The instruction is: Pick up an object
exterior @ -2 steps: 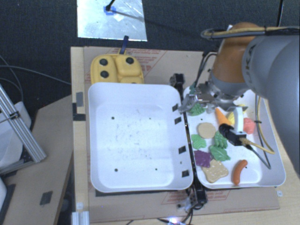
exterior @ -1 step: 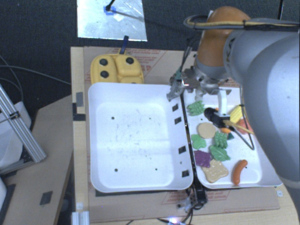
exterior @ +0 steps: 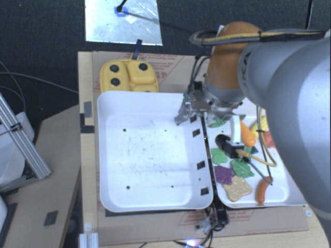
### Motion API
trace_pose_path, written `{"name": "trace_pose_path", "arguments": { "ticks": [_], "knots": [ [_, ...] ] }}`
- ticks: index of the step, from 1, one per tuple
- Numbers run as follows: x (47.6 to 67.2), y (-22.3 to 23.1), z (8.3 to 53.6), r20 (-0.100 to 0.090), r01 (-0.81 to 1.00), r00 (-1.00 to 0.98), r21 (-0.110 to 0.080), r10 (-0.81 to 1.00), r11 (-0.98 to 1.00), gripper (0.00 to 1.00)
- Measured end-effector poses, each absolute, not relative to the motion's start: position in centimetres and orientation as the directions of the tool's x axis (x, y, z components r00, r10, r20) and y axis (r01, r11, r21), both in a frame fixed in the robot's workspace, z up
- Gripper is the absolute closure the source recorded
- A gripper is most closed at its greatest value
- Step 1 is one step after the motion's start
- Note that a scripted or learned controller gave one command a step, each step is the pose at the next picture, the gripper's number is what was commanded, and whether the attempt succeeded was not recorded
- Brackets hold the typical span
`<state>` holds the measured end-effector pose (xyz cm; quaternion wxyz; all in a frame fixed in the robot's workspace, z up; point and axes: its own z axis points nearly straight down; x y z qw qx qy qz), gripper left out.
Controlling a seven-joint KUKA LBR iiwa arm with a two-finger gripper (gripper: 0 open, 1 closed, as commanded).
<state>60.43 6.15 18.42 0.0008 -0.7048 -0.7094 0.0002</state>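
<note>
Arm's bulk covers much of the right bin (exterior: 282, 196); gripper (exterior: 187, 112) sits over the divider btwn the 2 bins, fingers too blurred to tell if spread or pressed together. Toy food lies in the right bin: carrot (exterior: 247, 133) long axis runs top-to-bottom, sausage (exterior: 261, 190) likewise, cracker (exterior: 237, 188) beside it. Left bin (exterior: 150, 154) adjoins.

A robotics laboratory test cell: a grey industrial arm (exterior: 289, 87) with an orange band reaches over 2 shallow white bins, the left bin (exterior: 150, 154) and the right bin (exterior: 279, 192), set on a cardboard sheet (exterior: 170, 66) atop a workbench (exterior: 57, 154). Plastic toy food (exterior: 238, 169) fills the right bin. Aluminium framing (exterior: 20, 138), loose cables (exterior: 20, 81), a yellow controller (exterior: 128, 76) and dark carpet (exterior: 41, 25) surround the rig.
</note>
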Motion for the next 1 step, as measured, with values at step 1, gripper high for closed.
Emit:
{"name": "trace_pose_path", "arguments": {
  "ticks": [1],
  "knots": [
    [60.72,10.34,19.95,0.002,1.000,-0.008,0.002,1.000,0.008,0.00]
  ]
}}
